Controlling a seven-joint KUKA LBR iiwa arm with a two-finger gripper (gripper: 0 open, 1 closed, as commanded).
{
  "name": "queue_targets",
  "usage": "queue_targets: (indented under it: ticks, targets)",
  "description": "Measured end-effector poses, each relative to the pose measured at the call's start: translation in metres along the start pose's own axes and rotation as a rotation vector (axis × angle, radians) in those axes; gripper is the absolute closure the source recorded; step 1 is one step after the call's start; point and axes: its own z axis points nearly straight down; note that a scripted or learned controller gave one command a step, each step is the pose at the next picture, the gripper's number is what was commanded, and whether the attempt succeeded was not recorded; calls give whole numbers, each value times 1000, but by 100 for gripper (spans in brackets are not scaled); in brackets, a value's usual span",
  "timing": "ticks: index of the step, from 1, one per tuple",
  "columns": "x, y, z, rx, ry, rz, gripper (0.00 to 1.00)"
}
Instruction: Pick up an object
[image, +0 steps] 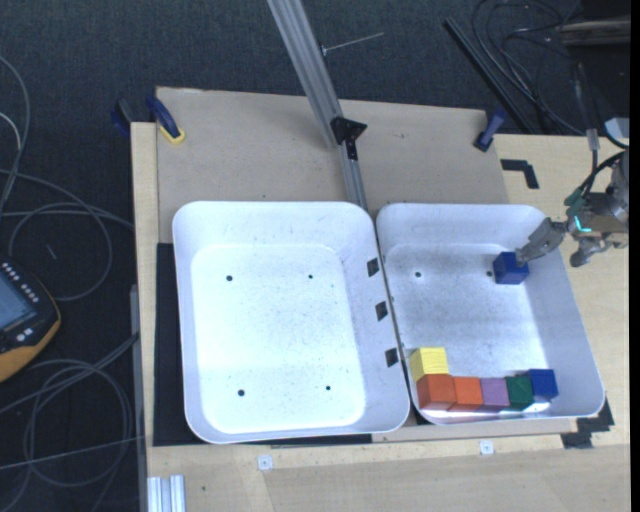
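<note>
Nearest the front rim of the right bin (575, 330), blocks sit in a row: yellow (432, 360) above orange (436, 390), then orange, purple, green and blue (543, 382). Farther back, toward the far right wall, a blue block (510, 268) sits against the tip of the gripper (535, 245). Whether the gripper is clamped on it, I cannot tell. The block looks cubic, with no clear long axis.

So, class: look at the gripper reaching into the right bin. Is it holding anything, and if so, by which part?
It cannot be told. The gripper tip meets the blue block at its upper right, but no grip between fingers is visible.
</note>
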Motion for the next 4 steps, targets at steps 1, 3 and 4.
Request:
queue_targets:
  ticks: [1, 3, 4]
  targets:
    - [25, 83, 13, -7, -2, -5, 0]
    - [84, 82, 10, 0, -1, -1, 0]
    - [147, 99, -64, -12, 0, -7, 0]
